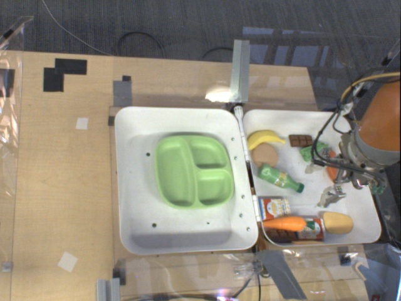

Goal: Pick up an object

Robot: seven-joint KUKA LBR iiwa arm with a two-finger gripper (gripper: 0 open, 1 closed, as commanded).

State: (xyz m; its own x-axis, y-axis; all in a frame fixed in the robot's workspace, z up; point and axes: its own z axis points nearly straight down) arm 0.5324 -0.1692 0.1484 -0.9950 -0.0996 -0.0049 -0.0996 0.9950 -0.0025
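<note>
Two white bins sit side by side on the wooden worktop [56,187]. Left bin [135,231] fills the frame centre and holds a green divided tray [191,171], three compartments, lying flat.

Right bin [369,227] is at right of frame with the loose items. Yellow banana [264,138] at its upper left, touching a round tan piece [264,155] just below it. Brown chocolate bar [300,141] near the top middle. Green bottle [280,178] lies on its side in the middle, tilted, cap toward lower right. Along the bottom edge: small carton [274,206], orange carrot [285,223] lying across a dark flat package [301,232], and a pale yellow potato-like item [337,222] at lower right, touching the package end.

Arm enters from the right edge, orange band [383,121] visible, cables around the wrist. Tool [332,196] hangs over the right part of the right bin, just above the pale yellow item and apart from it. Cannot tell if the tool is released or clenched; nothing seen in its grasp.
</note>
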